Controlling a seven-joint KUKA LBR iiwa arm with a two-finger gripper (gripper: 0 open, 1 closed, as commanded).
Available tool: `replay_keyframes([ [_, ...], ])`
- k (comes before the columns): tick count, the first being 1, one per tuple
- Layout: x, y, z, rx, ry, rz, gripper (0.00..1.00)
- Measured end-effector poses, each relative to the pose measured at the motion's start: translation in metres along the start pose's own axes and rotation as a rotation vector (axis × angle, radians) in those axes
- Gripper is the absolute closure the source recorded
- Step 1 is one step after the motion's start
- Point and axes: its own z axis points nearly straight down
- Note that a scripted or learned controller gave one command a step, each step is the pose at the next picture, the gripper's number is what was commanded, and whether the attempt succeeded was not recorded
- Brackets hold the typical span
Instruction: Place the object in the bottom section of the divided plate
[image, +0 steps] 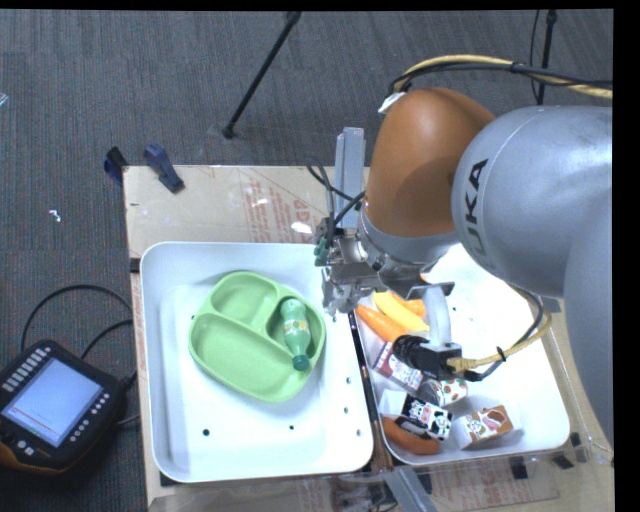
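— Start at the tip. What is the gripper (337, 290) doing?

— It hangs over the seam between the two bins, just beside the plate's right edge. Whether it is spread or closed I cannot tell: the wrist's shadow and cabling blur it. Nothing visibly sits in it.

— And the object?

— I take it to be the green bottle (294, 333). It lies on its side on the divided plate (235, 375), in the narrow right-hand compartment, with its cap end towards the lower rim. It is apart from the gripper.

— So the job is done?

— Only partly, I would say. The bottle is on the plate, but the wide compartment nearest the bottom of the view looks bare. If that one is the target, the bottle is one divider off and needs another pick and a short shift.

— Further out?

— The plate rests in the left bin (170, 300). The right bin (545, 400), under the arm (520, 200), holds orange pieces (395, 315) and small cartons (428, 415), all untouched by the gripper.
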Motion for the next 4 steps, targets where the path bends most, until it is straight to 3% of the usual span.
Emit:
replay_keyframes([
  [1, 0.001, 0.041, 0.079, -0.001, 0.001, -0.237, 1.00],
  [2, 0.061, 0.058, 0.019, -0.005, 0.000, -0.475, 1.00],
  [4, 0.045, -0.066, 0.059, 0.001, 0.000, -0.378, 1.00],
])
